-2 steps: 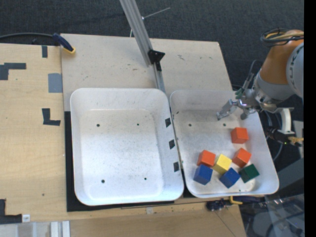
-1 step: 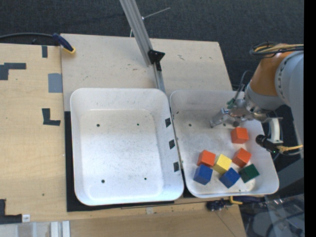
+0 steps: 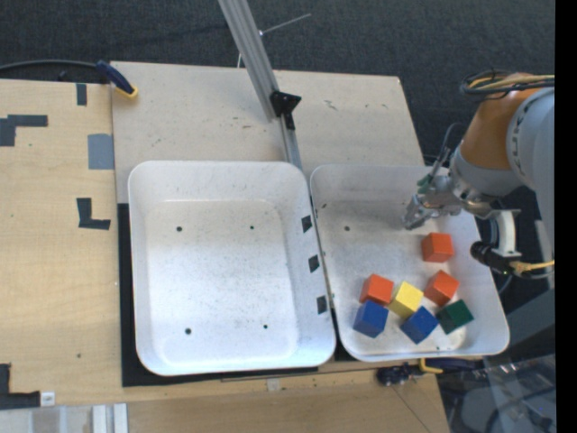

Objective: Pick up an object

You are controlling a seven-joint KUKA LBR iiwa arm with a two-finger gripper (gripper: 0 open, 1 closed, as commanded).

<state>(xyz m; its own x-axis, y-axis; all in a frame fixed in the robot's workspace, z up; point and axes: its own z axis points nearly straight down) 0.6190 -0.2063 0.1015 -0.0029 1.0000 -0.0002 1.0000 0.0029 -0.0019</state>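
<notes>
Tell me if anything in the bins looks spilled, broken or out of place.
Nothing stands out. One orange block sits apart from the cluster in the right bin, below the gripper; the others lie loosely together, intact.

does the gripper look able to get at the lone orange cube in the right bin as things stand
Probably yes. The gripper hangs just above the lone orange cube, which sits apart from the other blocks, so nothing crowds it.

Bright even overhead light, soft faint shadows, mild glare on white bins (image 3: 144, 188), slightly soft focus
</notes>
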